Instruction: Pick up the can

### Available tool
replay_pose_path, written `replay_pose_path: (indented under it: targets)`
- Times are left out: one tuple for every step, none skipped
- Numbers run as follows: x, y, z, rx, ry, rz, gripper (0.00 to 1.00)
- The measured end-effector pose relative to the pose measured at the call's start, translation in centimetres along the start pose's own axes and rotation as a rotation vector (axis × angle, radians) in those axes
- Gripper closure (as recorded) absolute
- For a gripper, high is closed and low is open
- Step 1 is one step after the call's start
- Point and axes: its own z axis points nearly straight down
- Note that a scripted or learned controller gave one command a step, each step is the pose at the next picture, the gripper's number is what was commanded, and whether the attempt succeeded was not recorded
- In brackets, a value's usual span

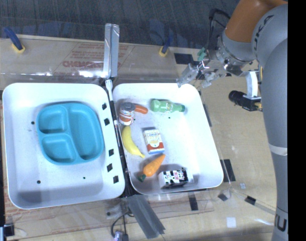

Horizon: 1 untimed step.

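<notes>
The can stands upright at the right bin's far-left corner, touching a carrot. The gripper hovers beyond the bin's far-right corner — holding nothing, jaw state unclear.

Dark grey carpeted floor runs across the top of the frame. Below it sits the pale wooden tabletop, with a clear plastic sheet clamped at upper left by blue clips, and black tape marks scattered at lower right.
</notes>
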Motion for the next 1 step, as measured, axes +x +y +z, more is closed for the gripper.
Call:
replay_pose_path:
  targets:
    - [-0.41, 0.1, -6.55, -0.004, -0.002, -0.278, 0.0]
